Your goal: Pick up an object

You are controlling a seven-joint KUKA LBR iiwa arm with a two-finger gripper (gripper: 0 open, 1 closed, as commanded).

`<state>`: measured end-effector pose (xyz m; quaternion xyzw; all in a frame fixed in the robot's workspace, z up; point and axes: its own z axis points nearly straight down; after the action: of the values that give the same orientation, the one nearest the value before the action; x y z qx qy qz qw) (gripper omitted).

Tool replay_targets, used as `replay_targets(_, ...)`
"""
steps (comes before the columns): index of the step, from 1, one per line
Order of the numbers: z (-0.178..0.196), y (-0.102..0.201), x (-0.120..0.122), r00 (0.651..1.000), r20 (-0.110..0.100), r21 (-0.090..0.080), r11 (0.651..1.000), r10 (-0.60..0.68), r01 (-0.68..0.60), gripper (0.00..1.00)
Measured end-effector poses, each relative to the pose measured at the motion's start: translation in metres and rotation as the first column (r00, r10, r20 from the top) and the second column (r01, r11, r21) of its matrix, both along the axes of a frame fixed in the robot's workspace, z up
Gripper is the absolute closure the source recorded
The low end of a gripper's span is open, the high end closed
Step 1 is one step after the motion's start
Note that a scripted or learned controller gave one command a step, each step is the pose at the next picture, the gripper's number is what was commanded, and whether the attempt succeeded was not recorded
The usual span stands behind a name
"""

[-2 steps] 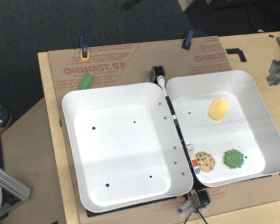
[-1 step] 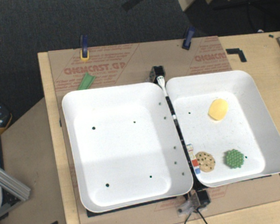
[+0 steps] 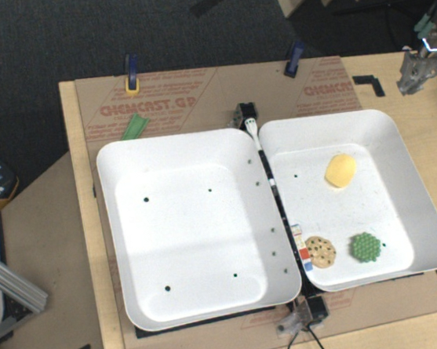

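Observation:
Three small objects lie in the right bin (image 3: 387, 129). A yellow rounded lump (image 3: 340, 170) rests near its middle. A tan cookie with dark chips (image 3: 320, 251) sits at the front left, close to the divider. A green knobbly round piece (image 3: 365, 246) lies just right of the cookie. My gripper (image 3: 415, 73) is a grey metal shape at the far right edge, outside the right bin beyond its back right corner, well away from all three objects. Nothing is seen in it.
The left bin (image 3: 121, 221) shows bare white floor with a few dark dots. Both bins sit on a brown cardboard sheet (image 3: 193, 94) held by blue clamps (image 3: 132, 74). A green scrap (image 3: 134, 126) lies on the cardboard behind the left bin.

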<state>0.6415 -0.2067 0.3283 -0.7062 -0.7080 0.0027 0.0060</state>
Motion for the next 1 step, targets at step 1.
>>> replay_targets(1,-0.0267,-0.0195,-0.1586,1.0,0.001,-0.001,1.0,-0.013,0.013,1.0)
